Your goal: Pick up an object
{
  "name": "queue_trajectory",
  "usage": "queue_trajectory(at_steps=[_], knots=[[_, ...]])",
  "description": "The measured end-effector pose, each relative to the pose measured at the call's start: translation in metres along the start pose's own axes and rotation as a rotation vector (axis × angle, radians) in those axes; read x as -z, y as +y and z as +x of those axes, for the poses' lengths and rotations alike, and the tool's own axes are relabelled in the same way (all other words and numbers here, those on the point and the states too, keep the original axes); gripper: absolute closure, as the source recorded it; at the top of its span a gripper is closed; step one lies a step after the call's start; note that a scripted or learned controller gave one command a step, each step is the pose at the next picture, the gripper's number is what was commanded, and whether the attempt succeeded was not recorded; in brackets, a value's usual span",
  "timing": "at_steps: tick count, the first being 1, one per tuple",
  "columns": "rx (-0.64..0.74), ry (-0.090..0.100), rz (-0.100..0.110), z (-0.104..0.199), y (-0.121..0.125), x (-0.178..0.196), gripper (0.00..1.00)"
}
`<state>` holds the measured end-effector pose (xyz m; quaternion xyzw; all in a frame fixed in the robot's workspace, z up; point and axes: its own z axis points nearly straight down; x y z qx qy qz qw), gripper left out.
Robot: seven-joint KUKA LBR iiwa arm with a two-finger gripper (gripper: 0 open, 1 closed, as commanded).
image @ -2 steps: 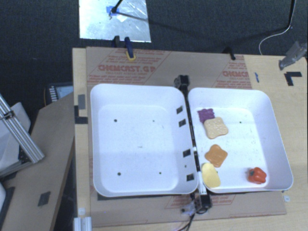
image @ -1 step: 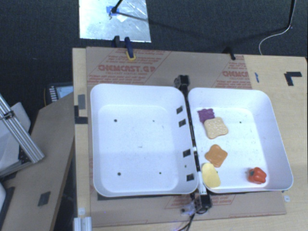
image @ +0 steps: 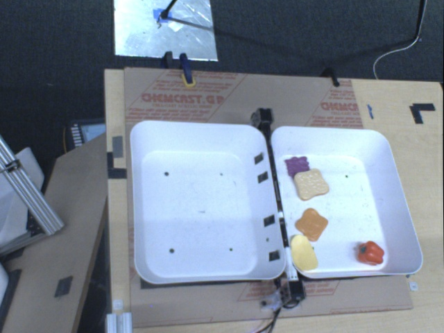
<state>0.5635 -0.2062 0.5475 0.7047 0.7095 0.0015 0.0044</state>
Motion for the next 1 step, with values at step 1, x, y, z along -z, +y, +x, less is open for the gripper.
queue_trajectory(at_steps=[1], knots=[[0.006,0.008,0.015,0.0954,-0.0186,-0.0825,1.0]])
